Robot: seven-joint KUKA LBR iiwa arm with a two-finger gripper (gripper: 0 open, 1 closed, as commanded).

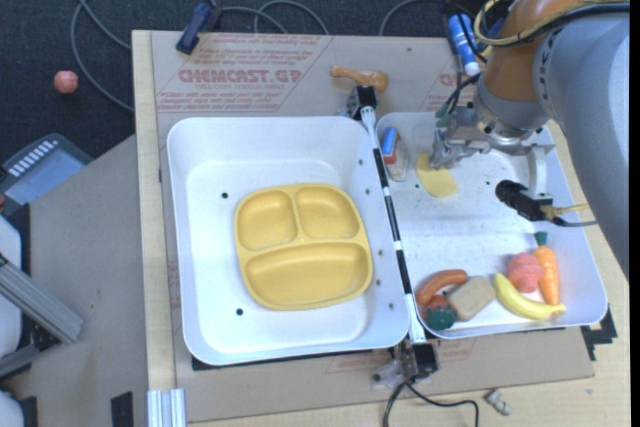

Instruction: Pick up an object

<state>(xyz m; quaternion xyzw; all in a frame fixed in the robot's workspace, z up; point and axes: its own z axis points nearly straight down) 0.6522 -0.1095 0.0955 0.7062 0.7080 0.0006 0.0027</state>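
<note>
My gripper [447, 152] hangs low over the far end of the right bin [585, 310], with the grey arm coming in from the right. Just under and in front of it lies a pale yellow flat piece [437, 181], which looks to touch the gripper's tip. A small blue and orange item [388, 151] rests against the bin's left wall. At the near end sit a red sausage [441, 282], a bread slice [471, 297], a banana [526, 301], a pink peach [525, 270], a carrot [548, 274] and a small green piece [441, 317].
The left bin [200, 165] holds a yellow divided plate [300, 245]. A brown toy [360, 75] lies on the board beyond the bins, and a blue clamp [195, 27] sits at its far left corner. The right bin's middle floor is bare.
</note>
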